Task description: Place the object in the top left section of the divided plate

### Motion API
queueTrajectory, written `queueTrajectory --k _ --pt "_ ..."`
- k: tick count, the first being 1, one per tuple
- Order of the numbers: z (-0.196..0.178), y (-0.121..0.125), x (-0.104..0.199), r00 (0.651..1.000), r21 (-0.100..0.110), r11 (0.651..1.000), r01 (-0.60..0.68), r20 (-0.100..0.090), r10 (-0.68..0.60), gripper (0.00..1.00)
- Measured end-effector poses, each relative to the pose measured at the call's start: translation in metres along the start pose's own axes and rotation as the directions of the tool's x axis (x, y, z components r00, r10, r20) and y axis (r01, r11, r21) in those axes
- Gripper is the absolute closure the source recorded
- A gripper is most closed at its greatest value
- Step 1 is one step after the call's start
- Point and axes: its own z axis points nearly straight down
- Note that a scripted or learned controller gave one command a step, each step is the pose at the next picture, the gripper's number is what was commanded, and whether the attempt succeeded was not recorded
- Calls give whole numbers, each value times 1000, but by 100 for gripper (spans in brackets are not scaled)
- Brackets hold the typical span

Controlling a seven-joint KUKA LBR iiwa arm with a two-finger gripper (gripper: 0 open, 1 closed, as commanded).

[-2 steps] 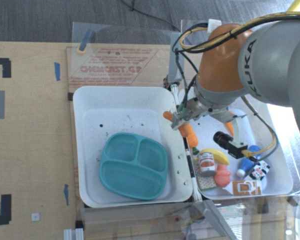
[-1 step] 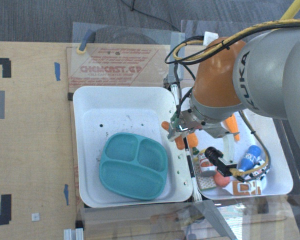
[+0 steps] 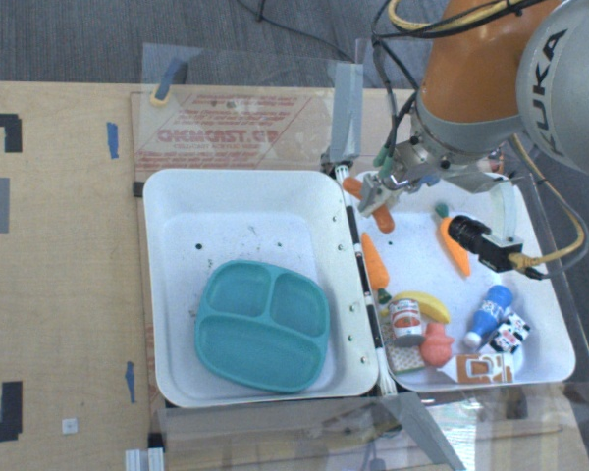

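1. The grey two-finger end effector (image 3: 378, 196) hangs over the upper left corner of the right shallow white bin (image 3: 545, 337), close to the divider.
2. Whether it is apart or together I cannot tell; nothing shows clearly between its tips.
3. A small orange carrot-shaped piece (image 3: 384, 219) lies just below the end effector, possibly touching it.
4. A longer orange carrot (image 3: 374, 260) lies further below, along the divider.
5. The teal divided plastic plate (image 3: 263, 326) sits in the left shallow white bin (image 3: 177, 214), well apart from the end effector, its sections bare.
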Motion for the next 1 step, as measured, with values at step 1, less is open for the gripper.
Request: queueTrajectory --k 1 --pt "55 -5 69 995 5 995 -95 -1 95 100"
